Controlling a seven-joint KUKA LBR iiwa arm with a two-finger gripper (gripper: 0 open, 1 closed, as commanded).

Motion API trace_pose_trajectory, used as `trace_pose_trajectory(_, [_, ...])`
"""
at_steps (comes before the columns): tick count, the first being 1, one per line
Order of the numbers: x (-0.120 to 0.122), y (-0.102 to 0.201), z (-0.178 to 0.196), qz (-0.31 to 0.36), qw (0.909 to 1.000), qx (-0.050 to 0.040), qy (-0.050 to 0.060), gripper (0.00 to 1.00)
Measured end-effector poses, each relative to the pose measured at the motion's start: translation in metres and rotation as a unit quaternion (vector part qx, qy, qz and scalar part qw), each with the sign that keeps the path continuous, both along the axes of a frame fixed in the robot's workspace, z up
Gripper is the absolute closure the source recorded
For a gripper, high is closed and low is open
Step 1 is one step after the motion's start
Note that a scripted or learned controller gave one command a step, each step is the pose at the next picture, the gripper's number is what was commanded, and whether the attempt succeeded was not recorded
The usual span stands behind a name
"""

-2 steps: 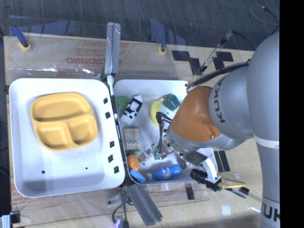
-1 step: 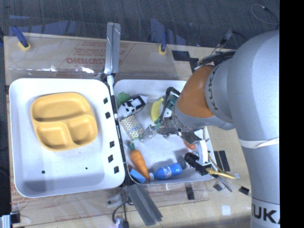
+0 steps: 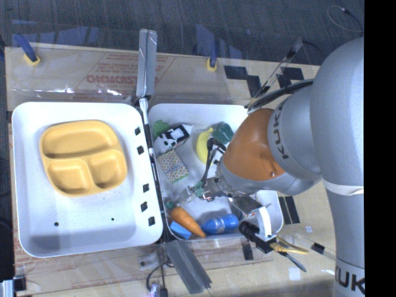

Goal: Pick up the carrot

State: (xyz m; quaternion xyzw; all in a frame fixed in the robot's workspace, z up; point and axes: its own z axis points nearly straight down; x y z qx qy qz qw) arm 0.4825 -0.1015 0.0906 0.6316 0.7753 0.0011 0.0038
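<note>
The carrot (image 3: 187, 221) is orange and lies at the front left of the right bin (image 3: 185, 111), pointing towards the front right. It rests on the bin floor beside a blue block (image 3: 179, 231). My gripper (image 3: 207, 189) hangs over the middle of the right bin, a short way behind and to the right of the carrot. The orange band and grey wrist cover most of it. Nothing orange shows in the gripper.
A blue bottle (image 3: 220, 224) lies just right of the carrot. A patterned packet (image 3: 173, 166), a black-and-white item (image 3: 171, 138), a yellow piece (image 3: 204, 145) and a green piece (image 3: 223, 130) crowd the bin's back. A yellow divided tray (image 3: 83, 156) sits in the left bin (image 3: 80, 228).
</note>
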Motion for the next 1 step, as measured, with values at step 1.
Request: trace_pose_trajectory(1, [-0.0057,0.0042,-0.0029,0.167,0.9860,0.0025,0.006,0.00])
